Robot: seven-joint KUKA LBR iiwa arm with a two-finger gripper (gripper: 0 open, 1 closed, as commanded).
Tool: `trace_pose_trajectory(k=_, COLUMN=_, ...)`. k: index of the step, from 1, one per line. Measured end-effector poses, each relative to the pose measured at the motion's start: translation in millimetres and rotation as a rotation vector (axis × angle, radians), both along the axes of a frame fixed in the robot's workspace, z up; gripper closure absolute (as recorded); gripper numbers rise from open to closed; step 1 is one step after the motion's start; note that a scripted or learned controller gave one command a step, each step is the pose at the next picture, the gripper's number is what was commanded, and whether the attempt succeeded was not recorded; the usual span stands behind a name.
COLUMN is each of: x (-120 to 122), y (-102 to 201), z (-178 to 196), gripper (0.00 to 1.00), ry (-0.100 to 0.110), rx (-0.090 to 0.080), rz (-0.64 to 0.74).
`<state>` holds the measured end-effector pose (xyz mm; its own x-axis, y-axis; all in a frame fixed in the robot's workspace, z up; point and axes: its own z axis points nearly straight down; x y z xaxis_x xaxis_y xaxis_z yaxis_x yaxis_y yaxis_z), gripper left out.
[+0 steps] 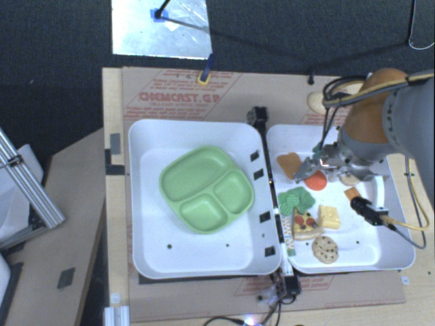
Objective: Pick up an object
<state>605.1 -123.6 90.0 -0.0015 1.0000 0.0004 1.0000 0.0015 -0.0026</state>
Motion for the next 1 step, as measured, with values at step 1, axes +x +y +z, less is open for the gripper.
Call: trace_pose_trajectory(k=1, x=0.7, y=-0.1, z=-5.2, gripper=0.0, ry=-0.004, rx=-0.001, rz=-0.001)
